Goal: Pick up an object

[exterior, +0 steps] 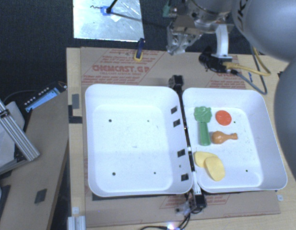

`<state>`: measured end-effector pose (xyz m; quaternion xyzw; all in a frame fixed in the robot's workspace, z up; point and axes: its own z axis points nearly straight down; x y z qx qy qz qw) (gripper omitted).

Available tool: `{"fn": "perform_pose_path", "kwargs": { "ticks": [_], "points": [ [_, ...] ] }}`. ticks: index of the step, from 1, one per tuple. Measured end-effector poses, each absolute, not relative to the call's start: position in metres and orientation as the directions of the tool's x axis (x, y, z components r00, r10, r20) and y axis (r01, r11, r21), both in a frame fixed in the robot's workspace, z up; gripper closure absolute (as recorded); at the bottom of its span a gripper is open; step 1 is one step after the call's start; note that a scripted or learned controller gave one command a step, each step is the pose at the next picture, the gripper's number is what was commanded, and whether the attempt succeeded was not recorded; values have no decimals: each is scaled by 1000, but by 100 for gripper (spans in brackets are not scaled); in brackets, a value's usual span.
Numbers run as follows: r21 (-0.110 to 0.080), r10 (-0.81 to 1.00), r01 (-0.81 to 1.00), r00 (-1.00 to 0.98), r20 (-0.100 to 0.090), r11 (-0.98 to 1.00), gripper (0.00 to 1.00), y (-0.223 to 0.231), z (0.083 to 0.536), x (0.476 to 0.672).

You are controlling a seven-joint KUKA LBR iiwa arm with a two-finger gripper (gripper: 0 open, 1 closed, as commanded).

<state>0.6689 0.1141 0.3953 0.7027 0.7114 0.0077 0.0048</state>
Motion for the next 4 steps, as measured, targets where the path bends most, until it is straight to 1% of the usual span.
{"fn": "perform_pose_path", "kwargs": {
  "ticks": [1, 2, 3, 4],
  "points": [
    [-13, 1000, 1000, -11, 1, 11, 100, 188, 252, 643],
    [7, 1000, 1000, -9, 4, 9, 100, 238, 295, 669],
    [17, 1000, 1000, -6, 6, 6, 100, 234, 430, 667],
    [14, 1000, 1000, -8, 7, 8, 100, 235, 545, 603]
  ]
}}
